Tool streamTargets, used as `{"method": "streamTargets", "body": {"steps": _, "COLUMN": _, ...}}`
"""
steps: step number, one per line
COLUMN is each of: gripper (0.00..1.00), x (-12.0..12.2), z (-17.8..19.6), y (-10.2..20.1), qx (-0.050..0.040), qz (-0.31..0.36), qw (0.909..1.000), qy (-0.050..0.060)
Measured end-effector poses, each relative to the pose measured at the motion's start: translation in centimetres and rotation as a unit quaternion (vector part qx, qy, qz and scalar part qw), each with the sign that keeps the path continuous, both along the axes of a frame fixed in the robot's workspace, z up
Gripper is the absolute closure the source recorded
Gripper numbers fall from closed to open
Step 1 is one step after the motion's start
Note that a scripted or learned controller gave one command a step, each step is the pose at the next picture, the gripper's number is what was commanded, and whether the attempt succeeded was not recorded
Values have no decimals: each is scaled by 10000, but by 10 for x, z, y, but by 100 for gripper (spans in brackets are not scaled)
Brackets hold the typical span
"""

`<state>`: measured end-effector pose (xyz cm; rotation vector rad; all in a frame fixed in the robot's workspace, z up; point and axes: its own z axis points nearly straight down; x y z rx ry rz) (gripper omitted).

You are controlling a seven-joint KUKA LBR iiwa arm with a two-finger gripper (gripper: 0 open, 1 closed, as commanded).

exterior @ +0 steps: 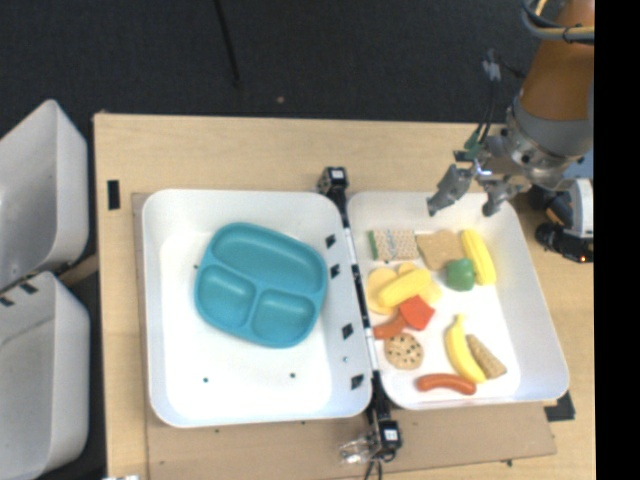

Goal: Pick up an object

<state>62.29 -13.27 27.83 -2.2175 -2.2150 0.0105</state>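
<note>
My gripper (468,197) hangs open above the far edge of the right bin (535,313), with nothing between its two dark fingers. Below it in that bin lie several toy foods: a cracker (394,243), a slice of bread (437,249), a corn cob (479,255), a green ball (460,274), a yellow piece (400,287), a red block (417,313), a cookie (403,349), a banana (458,347), a brown wedge (486,357) and a red sausage (446,383). The bread and corn lie nearest the fingers.
The left bin (175,378) bears a teal divided plate (261,284). A black clip (333,180) sits at the far end of the wall between the bins. White chair backs (35,198) stand left of the bench. The arm (555,88) rises at the right.
</note>
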Motion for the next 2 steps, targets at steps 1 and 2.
{"method": "streamTargets", "body": {"steps": 1, "gripper": 0, "x": 2, "z": 6, "y": 0, "qx": -4, "qz": 8, "qw": 10000, "qy": -54}}
{"method": "streamTargets", "body": {"steps": 2, "gripper": 0, "x": 2, "z": -50, "y": -11, "qx": -12, "qz": 0, "qw": 10000, "qy": -35}}
